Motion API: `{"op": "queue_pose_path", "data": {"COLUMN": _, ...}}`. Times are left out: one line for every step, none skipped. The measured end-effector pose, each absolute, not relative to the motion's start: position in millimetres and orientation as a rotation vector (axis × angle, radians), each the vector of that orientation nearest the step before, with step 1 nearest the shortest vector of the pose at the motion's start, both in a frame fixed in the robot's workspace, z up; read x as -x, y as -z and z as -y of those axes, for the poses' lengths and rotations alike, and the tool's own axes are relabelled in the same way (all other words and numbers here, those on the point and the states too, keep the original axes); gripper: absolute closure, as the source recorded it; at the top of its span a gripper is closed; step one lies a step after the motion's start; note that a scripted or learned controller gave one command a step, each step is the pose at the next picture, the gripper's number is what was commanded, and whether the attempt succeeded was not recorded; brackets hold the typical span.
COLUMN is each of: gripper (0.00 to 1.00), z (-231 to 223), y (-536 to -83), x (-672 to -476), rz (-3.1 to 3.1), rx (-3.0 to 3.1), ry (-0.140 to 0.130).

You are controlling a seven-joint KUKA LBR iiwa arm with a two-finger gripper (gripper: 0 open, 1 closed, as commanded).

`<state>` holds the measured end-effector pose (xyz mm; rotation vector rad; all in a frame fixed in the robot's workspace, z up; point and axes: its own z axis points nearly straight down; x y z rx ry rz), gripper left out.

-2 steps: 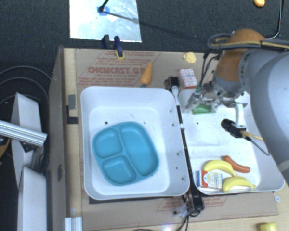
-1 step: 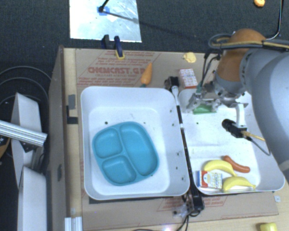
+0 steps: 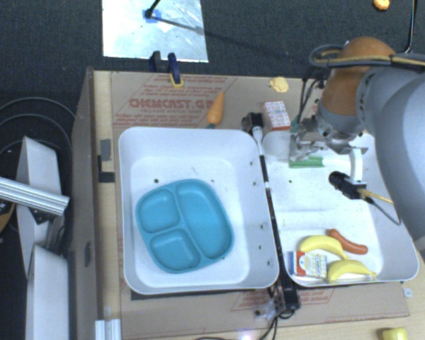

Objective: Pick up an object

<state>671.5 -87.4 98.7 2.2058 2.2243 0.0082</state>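
My gripper [image 3: 306,149] hangs over the far left corner of the right bin [image 3: 319,204], right above a flat green object [image 3: 306,162] that lies against the bin's back wall. Whether the green object is touched cannot be made out. A white round cup-like thing [image 3: 275,142] sits just left of the gripper. At the near end of the right bin lie two yellow bananas [image 3: 323,244], a red-orange sausage [image 3: 348,241] and a small printed carton [image 3: 310,263]. A blue divided plate [image 3: 184,225] rests in the left bin [image 3: 149,154].
Behind the bins on the cardboard lie an orange carrot [image 3: 216,110], a small pink-and-white box [image 3: 276,113] and a yellow scrap [image 3: 279,85]. Blue clamps [image 3: 164,63] grip the bench's far edge. The grey arm [image 3: 404,140] covers the right bin's right side.
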Motion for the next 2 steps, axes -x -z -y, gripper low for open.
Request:
{"op": "queue_pose_path", "data": {"gripper": 1.00, "z": 145.3, "y": -144.4, "x": -669.3, "rz": -2.214, "rx": -2.219, "ry": -0.003}}
{"op": "queue_pose_path", "data": {"gripper": 0.00, "z": 141.5, "y": -141.6, "x": -669.2, "rz": -2.223, "rx": -2.216, "ry": -0.002}}
